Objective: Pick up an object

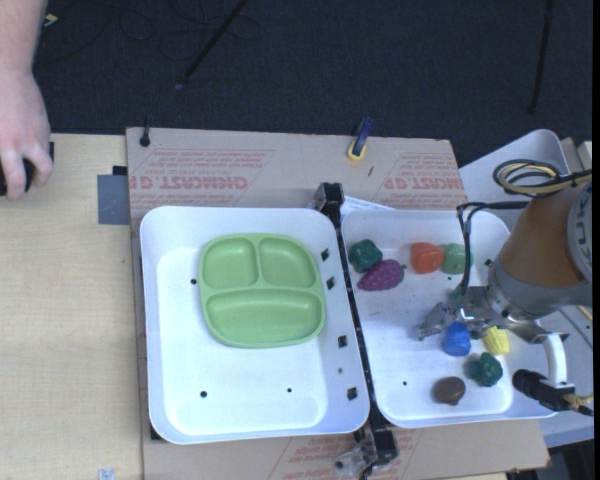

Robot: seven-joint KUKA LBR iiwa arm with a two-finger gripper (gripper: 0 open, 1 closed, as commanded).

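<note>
The right bin [400, 368] holds several small toy items. At its back lie a dark green piece [364, 256], a purple grape bunch [381, 275], an orange-red piece [426, 258] and a green piece [453, 258]. Toward the front sit a blue object [457, 342], a yellow one [496, 341], a teal one [485, 370] and a brown one [448, 391]. My gripper [448, 322] hangs low at the bin's right side, just above and left of the blue object. Whether it touches the blue object is unclear.
The left bin [180, 368] carries a light green divided plate [261, 290]. A person's hand [15, 118] rests on the wooden table at far left. A yellow-and-blue clamp [358, 143] sits on the cardboard behind the bins. Cables [525, 175] loop at right.
</note>
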